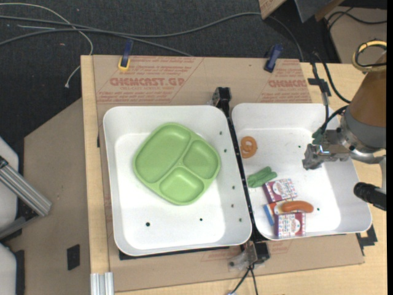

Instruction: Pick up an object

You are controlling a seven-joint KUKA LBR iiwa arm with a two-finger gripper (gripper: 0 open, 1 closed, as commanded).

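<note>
Evidently the two white bins are set side by side so that one serves as the picking ground: the right bin (344, 118) carries the small loose items, while the left bin (116, 165) carries a green divided plate (177, 162) lying flat near its middle. The candidates for a pick cluster in the right bin's near left part: an orange ring (248, 146) farthest back, a green pod-like piece (261, 177) nearer, then two small printed cartons (280, 190) (290, 225) with an orange sausage-like piece (297, 208) lying between them and a blue strip (269, 214) at their left. The gripper (312, 158) hangs over the bin's right half, apart from all of these, with nothing seen between its fingers; whether the jaws stand apart or together I cannot tell, since the metal there is small and blurred. The arm (371, 109) is cut off at the right edge, and the cartons' print is too small to read.
</note>
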